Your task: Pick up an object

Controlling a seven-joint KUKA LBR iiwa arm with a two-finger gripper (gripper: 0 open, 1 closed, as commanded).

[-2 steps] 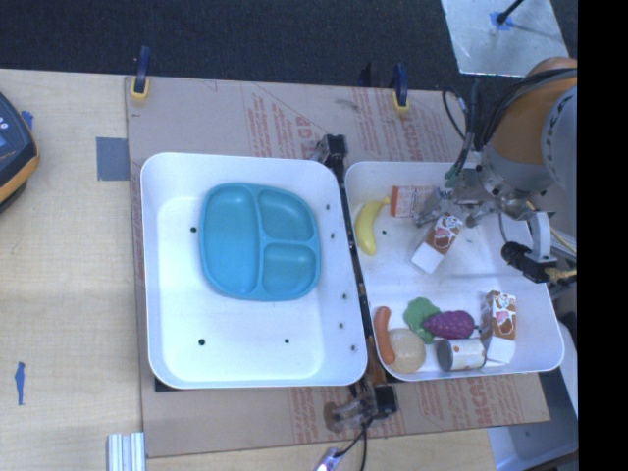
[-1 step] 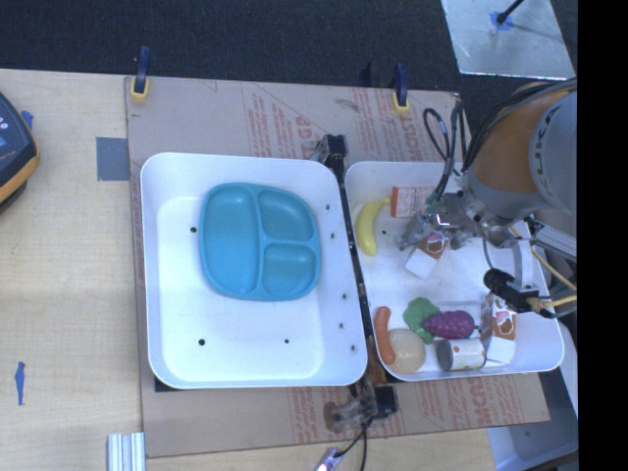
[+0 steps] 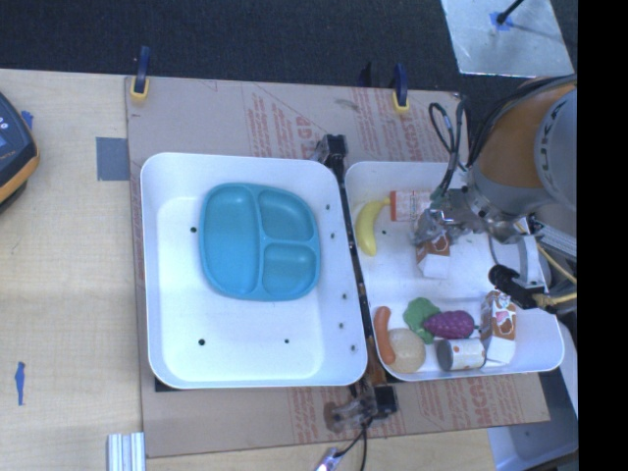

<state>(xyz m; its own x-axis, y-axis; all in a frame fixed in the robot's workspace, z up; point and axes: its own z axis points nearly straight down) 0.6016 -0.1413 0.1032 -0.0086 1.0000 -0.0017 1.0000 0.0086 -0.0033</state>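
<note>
Pale wooden bench top [image 3: 69, 292], seen from above at a slant, carries a brown cardboard sheet [image 3: 294, 116] clamped at its far edge, with two shallow white bins side by side on it.

Nearest the camera, along the front wall of the right bin [image 3: 461, 371], lies a row of small toy foods: an orange carrot [image 3: 383, 321], a pale round bun or egg shape [image 3: 405, 349], a green leafy piece [image 3: 421, 314], a purple bunch of grapes [image 3: 450, 324], a grey can on its side [image 3: 460, 354], and a small white and red carton [image 3: 500, 328] standing at the right end. These pieces touch or overlap, so their edges are hard to separate.

Further back in the same bin, a yellow banana [image 3: 366, 227] lies near the left wall, just beside a flat white and orange packet [image 3: 406, 206].

To the right of the packet, the gripper [image 3: 433, 229] sits directly on a small brown and white carton [image 3: 434, 254], near the middle of the right bin. The gripper's metal parts cover the carton's top, and it is not possible to tell how wide the claw stands or whether it grips the carton. The grey and orange arm [image 3: 520, 155] is cut off at the right.

The left bin [image 3: 167, 263] holds a blue divided plate [image 3: 261, 240], lying flat toward its far half.

Beyond the bench lies dark carpet [image 3: 245, 18].
</note>
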